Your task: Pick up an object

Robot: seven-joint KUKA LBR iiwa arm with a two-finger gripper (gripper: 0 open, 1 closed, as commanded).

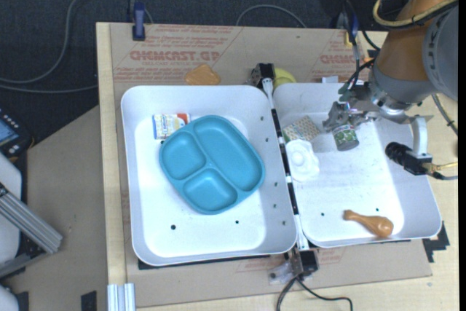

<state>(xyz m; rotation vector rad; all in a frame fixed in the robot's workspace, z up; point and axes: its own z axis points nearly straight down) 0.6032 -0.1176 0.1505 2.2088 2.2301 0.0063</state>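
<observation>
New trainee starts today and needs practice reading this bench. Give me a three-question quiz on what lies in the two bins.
1. True or false: the blue divided tray lies in the right bin.
2. What lies near the right bin's front edge? A) tan wooden piece B) red ball C) scissors
3. How many compartments does the blue divided tray have?

Key: 1 false, it lies in the left bin; 2 A; 3 three.

Robotics lab: cardboard-topped bench (218, 47), trailing cables (80, 7), carpet.
</observation>
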